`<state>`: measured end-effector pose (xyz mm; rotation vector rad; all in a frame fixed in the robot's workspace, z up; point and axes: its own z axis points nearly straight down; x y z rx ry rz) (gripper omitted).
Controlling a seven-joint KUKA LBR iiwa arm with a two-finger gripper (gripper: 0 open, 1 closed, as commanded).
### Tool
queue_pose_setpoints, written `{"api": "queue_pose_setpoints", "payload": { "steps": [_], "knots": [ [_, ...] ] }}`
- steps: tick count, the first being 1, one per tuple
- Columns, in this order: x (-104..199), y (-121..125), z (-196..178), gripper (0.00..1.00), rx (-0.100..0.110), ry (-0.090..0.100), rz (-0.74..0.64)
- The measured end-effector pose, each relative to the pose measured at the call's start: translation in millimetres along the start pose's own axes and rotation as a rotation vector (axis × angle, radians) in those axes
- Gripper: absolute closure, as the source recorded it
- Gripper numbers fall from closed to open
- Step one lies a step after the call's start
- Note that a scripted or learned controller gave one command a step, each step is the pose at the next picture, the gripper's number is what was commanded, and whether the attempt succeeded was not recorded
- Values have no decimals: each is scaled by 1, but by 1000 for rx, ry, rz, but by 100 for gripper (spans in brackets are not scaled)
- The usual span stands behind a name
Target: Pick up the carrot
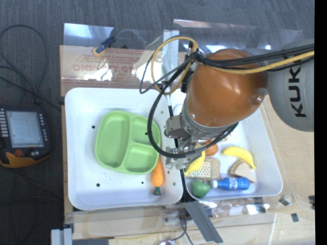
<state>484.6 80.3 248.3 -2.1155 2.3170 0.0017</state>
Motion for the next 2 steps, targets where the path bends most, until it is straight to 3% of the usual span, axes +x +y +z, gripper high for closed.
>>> {"api": "queue_pose_setpoints", "payload": {
  "steps": [1,2],
  "knots": [
    [49,-12,-65,100,1,0,-164],
    [109,-10,-37,100,-4,-1,-319]
  ]
}}
